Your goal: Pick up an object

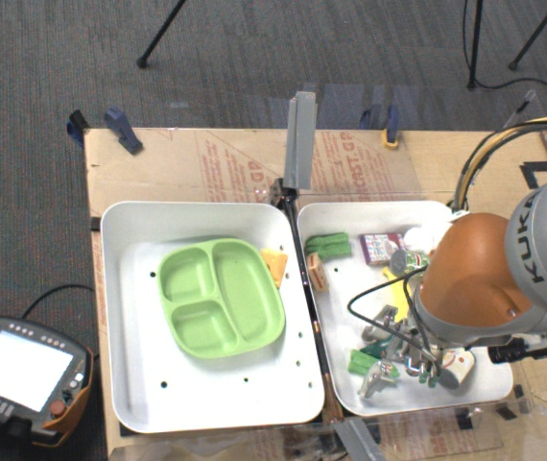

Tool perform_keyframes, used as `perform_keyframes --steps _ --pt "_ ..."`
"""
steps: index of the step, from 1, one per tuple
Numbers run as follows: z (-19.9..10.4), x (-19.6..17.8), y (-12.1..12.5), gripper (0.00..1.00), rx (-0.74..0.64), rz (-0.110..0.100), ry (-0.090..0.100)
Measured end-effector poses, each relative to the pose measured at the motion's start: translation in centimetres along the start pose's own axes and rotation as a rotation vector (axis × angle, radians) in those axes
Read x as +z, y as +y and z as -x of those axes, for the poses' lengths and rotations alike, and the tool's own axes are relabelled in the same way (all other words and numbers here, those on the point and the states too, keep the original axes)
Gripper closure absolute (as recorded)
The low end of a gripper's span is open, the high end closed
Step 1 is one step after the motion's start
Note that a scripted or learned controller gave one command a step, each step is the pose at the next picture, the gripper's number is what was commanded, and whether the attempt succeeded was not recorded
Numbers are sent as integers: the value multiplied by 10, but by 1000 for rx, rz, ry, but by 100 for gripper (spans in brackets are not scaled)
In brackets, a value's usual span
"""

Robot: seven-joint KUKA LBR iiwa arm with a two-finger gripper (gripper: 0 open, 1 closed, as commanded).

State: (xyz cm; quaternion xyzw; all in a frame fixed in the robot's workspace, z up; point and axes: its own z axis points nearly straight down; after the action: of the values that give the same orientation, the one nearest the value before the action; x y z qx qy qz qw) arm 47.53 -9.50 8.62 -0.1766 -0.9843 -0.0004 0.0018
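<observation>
Down low in the right bin [350,397] the gripper [389,358] hovers by a green block [363,362], its grip impossible to judge.

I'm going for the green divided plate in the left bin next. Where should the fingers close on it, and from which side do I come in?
Grip the raised outer rim of the green divided plate, coming straight down from above. It lies flat and face up in the left bin, too wide to span, so the thin rim is probably the only pinchable part. The edge toward the camera looks best: bare floor lies beside it, while an orange piece crowds the right edge.
</observation>
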Motion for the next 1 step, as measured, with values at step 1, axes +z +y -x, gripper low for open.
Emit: perform_keyframes --steps 1 --pt "54 -1 13 0 -198 0 -3"
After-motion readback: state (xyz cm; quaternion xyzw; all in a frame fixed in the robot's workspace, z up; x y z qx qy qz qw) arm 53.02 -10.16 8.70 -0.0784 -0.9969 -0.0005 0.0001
